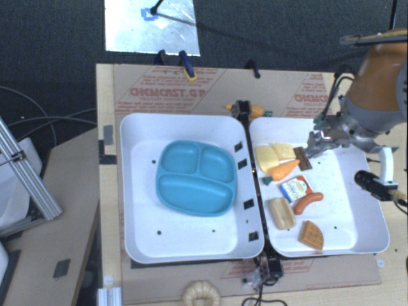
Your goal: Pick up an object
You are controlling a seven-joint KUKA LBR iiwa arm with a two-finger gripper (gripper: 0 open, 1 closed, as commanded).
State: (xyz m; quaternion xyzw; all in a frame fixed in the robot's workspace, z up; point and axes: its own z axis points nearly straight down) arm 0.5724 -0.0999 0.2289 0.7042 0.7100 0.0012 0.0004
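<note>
In the right bin (366,190), at mid-right of the frame, the toy food lies clustered: cheese (273,153), carrot (285,167), a small carton (294,188), sausage (308,201), bread (281,213) and waffle (312,234). The gripper (307,153) hangs low by the carrot's upper end; whether it is open or closed I cannot tell. A clean pick likely means centring over one piece, clear of its neighbours, before closing. The arm (376,94) slants in from the upper right, wrist pitched down toward the left.
</note>
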